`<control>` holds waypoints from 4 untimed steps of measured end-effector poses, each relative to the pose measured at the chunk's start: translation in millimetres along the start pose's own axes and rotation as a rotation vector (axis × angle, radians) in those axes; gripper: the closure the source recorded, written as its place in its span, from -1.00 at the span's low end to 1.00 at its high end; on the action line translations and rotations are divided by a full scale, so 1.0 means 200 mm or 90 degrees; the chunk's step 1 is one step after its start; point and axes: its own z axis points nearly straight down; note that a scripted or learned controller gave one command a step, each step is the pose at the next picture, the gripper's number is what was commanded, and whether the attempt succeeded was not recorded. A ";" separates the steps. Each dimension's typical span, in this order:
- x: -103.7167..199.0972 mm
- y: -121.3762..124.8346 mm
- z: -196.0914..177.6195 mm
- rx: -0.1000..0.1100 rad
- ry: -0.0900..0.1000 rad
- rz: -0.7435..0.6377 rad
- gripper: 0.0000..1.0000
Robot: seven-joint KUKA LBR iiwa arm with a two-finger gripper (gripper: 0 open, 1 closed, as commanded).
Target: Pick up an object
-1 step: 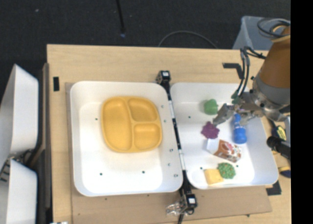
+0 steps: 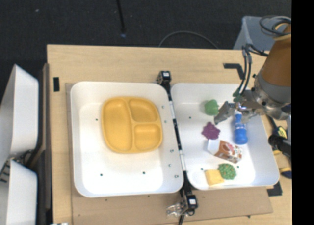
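While I watch from the overhead camera, the scene reads as follows.

Desk: I see a wooden desk carrying 2 shallow white bins side by side.

Left bin: the left bin holds 1 yellow divided plate with 3 compartments, lying flat near the bin's middle.

Right bin: the right bin holds the loose objects.

Arm: the grey arm with its orange band reaches in from the right, over the right bin's upper right part.

Tool: the tool hangs just above the blue bottle, its fingers spread apart in a released stance; I see nothing between them.

Blue bottle: it lies in the right bin, its top end under the tool.

Green object: a green lump sits just left of the tool's left finger.

Purple object: a purple piece lies below the green lump, with a small white block just beneath it.

Packet: a red and white packet lies below the bottle.

Front edge: a yellow block touches a green textured ball near the bin's front wall.
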 end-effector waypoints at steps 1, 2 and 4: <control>-0.01 -0.04 0.30 0.004 0.000 0.002 -1.00; 0.01 -0.03 0.61 0.004 0.000 0.003 -1.00; -0.01 -0.02 0.74 -0.001 0.000 0.007 1.00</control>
